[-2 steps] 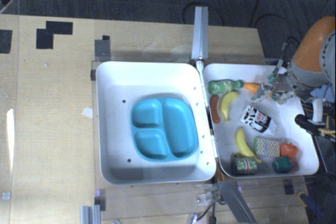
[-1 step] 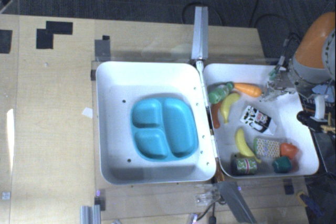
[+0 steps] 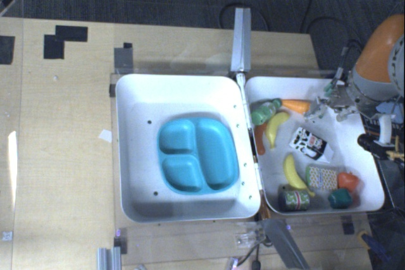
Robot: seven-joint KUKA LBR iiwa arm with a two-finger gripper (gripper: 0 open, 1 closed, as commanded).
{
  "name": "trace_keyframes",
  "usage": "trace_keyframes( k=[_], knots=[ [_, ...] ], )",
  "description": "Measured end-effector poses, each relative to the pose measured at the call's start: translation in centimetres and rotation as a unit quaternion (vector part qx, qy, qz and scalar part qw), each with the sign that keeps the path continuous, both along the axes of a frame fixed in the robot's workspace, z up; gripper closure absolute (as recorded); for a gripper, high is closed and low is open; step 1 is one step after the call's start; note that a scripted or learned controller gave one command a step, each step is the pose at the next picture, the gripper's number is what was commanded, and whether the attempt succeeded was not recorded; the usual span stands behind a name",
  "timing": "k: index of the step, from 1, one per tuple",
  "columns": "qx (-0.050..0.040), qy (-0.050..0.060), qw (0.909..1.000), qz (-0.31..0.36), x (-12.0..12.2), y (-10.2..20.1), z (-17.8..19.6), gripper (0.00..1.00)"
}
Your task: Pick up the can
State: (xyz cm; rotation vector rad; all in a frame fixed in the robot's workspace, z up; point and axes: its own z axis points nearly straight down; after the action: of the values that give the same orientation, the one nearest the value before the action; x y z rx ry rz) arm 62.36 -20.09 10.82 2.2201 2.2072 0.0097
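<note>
Two white bins sit side by side — the left bin (image 3: 126, 136) holds a blue tray (image 3: 197, 155), the right bin (image 3: 373, 199) a clutter of toy food. The arm (image 3: 380, 60) reaches in at the right bin's far edge. The can (image 3: 295, 199) lies on its side at the near edge, between a banana (image 3: 292, 172) and the rim — long axis across the view, well apart from the gripper (image 3: 334, 101). Whether the gripper is open or grasping anything cannot be told.

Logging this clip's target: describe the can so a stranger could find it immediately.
Look in the right bin, along its near edge. The can lies on its side at the left end of that edge, just below a banana; it is the dark, green-labelled cylinder.
</note>
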Motion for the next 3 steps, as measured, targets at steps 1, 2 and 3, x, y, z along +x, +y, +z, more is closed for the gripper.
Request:
trace_keyframes(
  k=[1,2,3],
  knots=[
    [0.0032,0.003,0.9853,-0.171,-10.4,5.2,2.3,0.0],
    [0.0039,0.001,0.9856,-0.169,-10.2,5.3,3.4,1.0],
    [0.0034,0.003,0.9662,-0.258,-5.6,6.7,10.6,1.0]
  ],
)
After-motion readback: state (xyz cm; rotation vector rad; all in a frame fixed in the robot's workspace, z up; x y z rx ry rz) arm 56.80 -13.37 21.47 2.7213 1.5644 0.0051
